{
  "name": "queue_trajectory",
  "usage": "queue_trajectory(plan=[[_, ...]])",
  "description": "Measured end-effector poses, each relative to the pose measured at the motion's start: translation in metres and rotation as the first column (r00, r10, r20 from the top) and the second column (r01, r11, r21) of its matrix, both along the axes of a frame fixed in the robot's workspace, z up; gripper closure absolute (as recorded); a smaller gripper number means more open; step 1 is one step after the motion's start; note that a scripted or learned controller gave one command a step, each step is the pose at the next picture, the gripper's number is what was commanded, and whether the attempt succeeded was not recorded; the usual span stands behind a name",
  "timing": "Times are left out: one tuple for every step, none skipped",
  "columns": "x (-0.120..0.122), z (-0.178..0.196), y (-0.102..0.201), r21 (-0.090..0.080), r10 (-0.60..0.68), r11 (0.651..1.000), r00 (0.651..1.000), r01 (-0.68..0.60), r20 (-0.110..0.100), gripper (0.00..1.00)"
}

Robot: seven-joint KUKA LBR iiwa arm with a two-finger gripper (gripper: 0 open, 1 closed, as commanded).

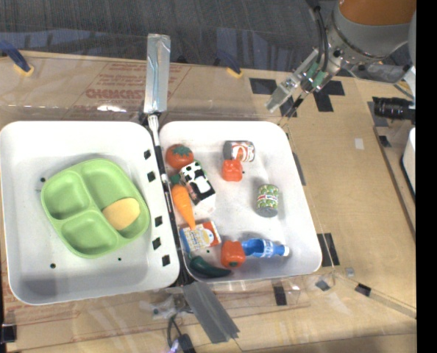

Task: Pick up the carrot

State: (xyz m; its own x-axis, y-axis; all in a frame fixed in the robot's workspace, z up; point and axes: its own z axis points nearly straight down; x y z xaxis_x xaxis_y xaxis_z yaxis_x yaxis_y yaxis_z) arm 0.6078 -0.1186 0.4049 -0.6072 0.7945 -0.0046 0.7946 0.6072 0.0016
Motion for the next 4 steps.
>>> queue_trajectory(plan=[[0.009,-0.156,0.046,0.003,0.158,0.987,0.987,-0.158,-0.010,1.00],[0.005,-0.158,0.078,0.004,0.451,0.892,0.892,-0.451,-0.007,1.00],[0.006,-0.147,0.078,0.002,0.455,0.891,0.891,-0.455,-0.007,1.00],[0.007,-0.137,0.078,0.000,0.459,0.889,0.889,-0.459,-0.006,1.00]])
